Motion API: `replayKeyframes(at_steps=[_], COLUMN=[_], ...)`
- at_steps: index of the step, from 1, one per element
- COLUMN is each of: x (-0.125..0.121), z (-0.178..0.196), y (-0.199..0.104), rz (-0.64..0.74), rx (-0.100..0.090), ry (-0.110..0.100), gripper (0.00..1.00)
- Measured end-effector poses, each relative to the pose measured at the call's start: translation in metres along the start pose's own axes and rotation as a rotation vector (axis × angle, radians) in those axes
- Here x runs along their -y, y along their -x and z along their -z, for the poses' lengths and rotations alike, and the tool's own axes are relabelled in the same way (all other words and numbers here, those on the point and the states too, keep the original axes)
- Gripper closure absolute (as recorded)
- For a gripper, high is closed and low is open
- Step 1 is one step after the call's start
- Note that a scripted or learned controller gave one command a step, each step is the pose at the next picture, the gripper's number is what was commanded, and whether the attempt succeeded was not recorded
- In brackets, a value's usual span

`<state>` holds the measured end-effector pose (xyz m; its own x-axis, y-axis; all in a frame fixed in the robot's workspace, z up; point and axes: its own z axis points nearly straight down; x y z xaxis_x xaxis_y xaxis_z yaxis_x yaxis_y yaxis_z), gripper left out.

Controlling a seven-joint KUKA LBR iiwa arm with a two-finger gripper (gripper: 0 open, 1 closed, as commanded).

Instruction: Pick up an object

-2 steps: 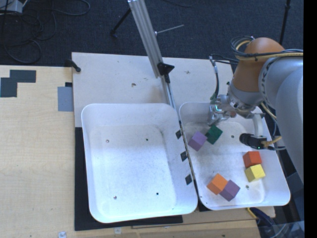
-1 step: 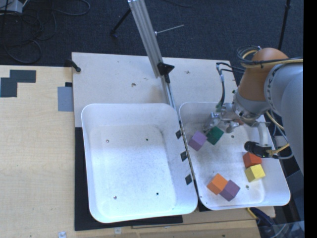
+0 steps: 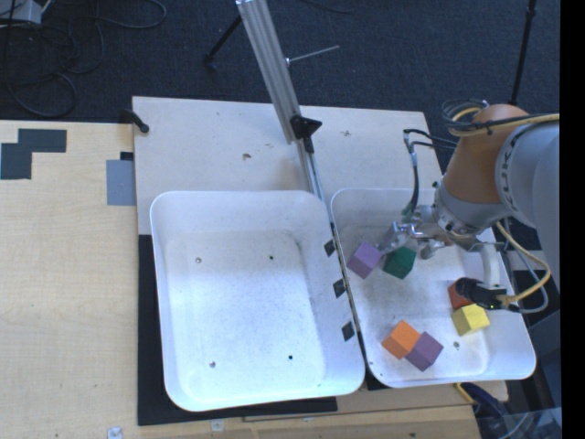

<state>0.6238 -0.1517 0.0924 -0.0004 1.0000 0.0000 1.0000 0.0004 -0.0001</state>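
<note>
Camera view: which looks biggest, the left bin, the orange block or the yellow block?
1. Left bin, by far.
2. Orange block and yellow block look about alike, so I won't rank them.

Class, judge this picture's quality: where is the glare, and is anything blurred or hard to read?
Camera view: the left white plastic bin is washed out by bright light; the gripper near the small green cube looks soft; the dark floor loses detail.

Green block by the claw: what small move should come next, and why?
Probably a short drop straight down onto the green block. The claw sits just above it in the right bin, and a purple block lies close to its left, so descending vertically should avoid nudging that one.
</note>
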Motion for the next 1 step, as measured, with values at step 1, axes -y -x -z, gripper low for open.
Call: replayKeyframes(at_steps=[1], x=[0.0273], z=[0.0012], y=[-0.0342], rz=[-0.003], rx=[0.009], ry=[0.007], gripper=[0.00])
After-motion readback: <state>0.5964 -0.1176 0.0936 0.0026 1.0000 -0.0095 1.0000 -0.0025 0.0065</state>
